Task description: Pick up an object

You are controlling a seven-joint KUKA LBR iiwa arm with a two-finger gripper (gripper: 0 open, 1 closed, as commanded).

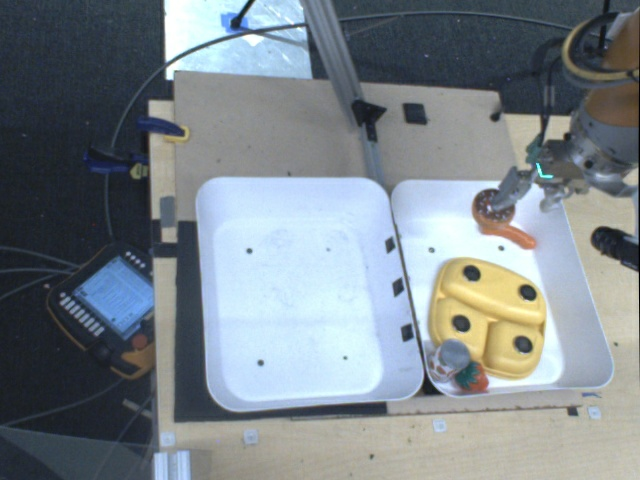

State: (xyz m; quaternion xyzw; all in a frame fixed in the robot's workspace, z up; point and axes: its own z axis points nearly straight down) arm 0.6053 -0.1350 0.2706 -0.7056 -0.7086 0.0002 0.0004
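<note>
We look down on a pale wooden bench (pixel 300 118) set on dark carpet, bearing two shallow white bins side by side. Beyond the bench's left edge a teach pendant (pixel 105 306) with a lit screen lies on the floor among cables, and a slanted grey pole (pixel 335 48) crosses the top of the view.

The pincer (pixel 530 190) hangs over the upper right corner of the right bin (pixel 590 318), reaching in from the right below the arm's orange band (pixel 605 58). We see its two fingers spread apart, one finger (pixel 507 190) ending just beside a small round brownish object (pixel 487 206), with nothing between them; the pincer is released.

Touching that brown piece, below and slightly left of the pincer, lies a curved orange object (pixel 510 232). Farther below sits a large yellow toy with dark spots (pixel 490 316). Well below and left of the pincer, at the bin's lower left corner, a small grey, green and red cluster (pixel 458 365) rests against the yellow toy.

The left bin (pixel 215 298) lies well to the pincer's left.
</note>
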